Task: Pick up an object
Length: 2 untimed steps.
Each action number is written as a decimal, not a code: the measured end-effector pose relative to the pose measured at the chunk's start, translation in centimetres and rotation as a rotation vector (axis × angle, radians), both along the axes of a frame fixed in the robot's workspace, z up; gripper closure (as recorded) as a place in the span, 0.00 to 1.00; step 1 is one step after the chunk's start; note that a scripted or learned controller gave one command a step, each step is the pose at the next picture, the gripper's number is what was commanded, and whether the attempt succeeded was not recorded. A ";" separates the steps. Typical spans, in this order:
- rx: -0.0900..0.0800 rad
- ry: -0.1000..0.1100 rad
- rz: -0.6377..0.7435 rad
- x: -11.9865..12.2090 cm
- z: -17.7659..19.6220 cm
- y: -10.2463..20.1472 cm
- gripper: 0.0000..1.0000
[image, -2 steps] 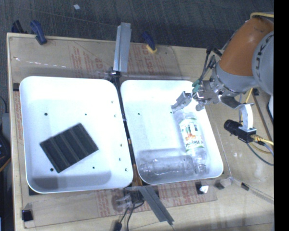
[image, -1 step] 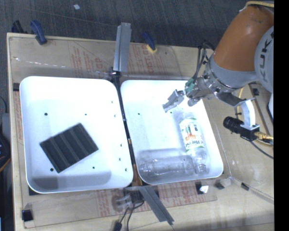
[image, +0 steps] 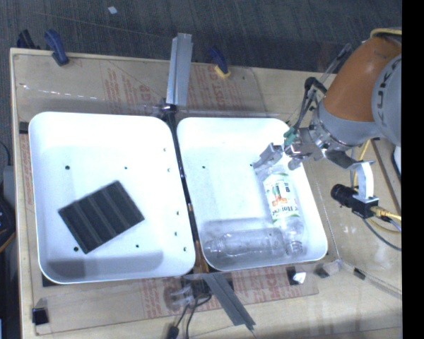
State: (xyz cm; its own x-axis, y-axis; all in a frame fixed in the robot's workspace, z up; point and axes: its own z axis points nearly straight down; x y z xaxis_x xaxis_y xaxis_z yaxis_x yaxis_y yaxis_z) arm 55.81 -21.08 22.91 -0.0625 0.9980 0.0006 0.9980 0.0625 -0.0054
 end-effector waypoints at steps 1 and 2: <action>0.000 -0.003 0.059 -0.8 -3.4 0.2 0.00; 0.000 -0.003 0.080 -2.4 -5.0 0.2 0.00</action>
State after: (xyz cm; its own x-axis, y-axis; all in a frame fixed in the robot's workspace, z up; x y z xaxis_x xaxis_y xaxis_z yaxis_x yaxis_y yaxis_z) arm 53.37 -20.92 17.89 -0.1422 0.9898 0.0004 0.9898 0.1422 -0.0024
